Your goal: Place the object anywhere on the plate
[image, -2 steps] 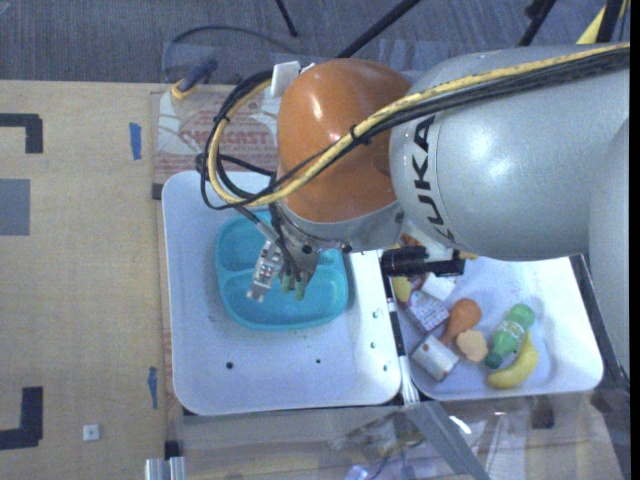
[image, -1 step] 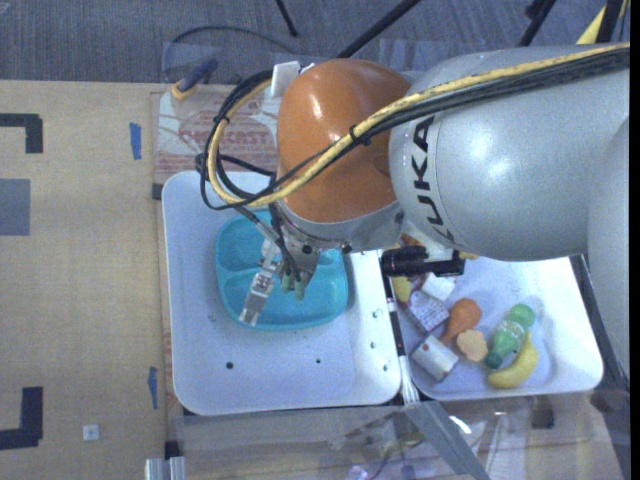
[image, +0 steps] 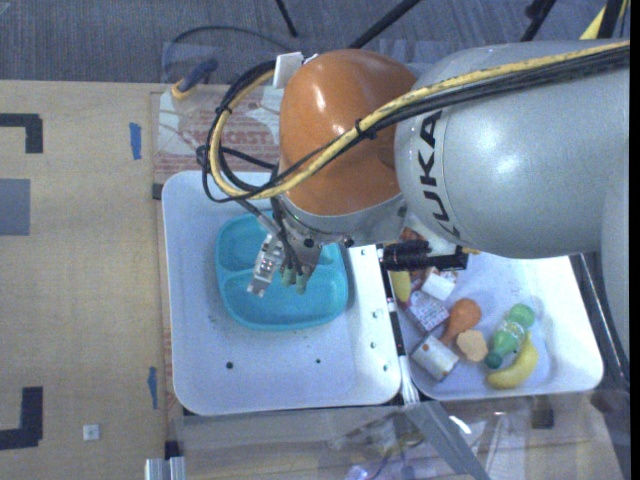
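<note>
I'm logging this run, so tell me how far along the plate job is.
Done: the arm has reached the left bin, and its gripper hangs over the blue plate. In hand: I can't see any object between its fingers or lying on the plate's visible surface. Left: a placed object still needs confirming; the banana, carrot and other items sit in the right bin.

A robotics lab: tripod legs (image: 280,3) on grey carpet, taped wooden bench (image: 80,268) (blue tape marks), cabled KUKA arm (image: 500,148)
</note>
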`<act>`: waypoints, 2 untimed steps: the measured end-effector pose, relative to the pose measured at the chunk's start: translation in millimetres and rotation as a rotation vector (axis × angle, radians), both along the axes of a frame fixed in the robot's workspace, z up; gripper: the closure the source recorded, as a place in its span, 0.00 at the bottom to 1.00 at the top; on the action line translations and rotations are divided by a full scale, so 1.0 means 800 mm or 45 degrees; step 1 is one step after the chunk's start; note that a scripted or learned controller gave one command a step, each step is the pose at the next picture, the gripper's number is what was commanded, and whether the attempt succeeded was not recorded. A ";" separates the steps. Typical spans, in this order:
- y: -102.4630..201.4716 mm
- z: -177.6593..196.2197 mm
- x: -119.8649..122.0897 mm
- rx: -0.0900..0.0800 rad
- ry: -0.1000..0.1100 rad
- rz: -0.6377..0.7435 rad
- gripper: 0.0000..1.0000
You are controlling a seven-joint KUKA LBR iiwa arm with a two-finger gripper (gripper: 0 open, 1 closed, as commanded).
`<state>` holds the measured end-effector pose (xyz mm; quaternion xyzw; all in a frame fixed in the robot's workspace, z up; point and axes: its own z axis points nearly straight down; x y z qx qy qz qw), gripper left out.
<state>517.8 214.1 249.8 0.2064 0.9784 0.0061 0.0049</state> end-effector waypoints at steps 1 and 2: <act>0.000 0.000 0.000 0.000 0.000 0.001 0.00; 0.000 0.013 0.002 0.004 -0.006 -0.003 1.00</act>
